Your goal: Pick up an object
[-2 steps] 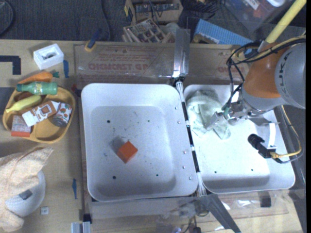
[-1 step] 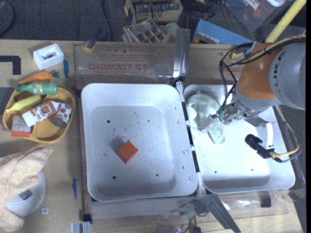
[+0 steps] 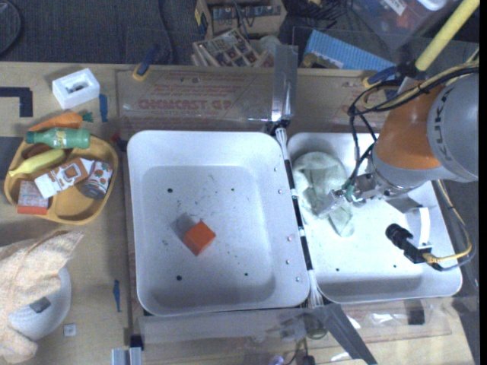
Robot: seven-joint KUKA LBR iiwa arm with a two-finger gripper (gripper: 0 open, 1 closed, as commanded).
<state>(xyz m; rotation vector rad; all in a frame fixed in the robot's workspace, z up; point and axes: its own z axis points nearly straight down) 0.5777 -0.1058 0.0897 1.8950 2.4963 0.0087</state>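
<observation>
Claw (image 3: 344,196) low in right bin (image 3: 380,280), touching pale cloth (image 3: 318,175); grip state unclear.

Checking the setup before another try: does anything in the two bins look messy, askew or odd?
The left bin has dark specks scattered over its floor around the orange block. In the right bin, the pale cloth lies crumpled in a heap under the gripper. Nothing looks broken.

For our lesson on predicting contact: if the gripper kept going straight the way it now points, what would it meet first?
Probably the pale cloth in the right bin. The gripper points left and down, with its tip at the cloth's edge. Depth is unclear from this slanted view, so contact may already exist.
</observation>
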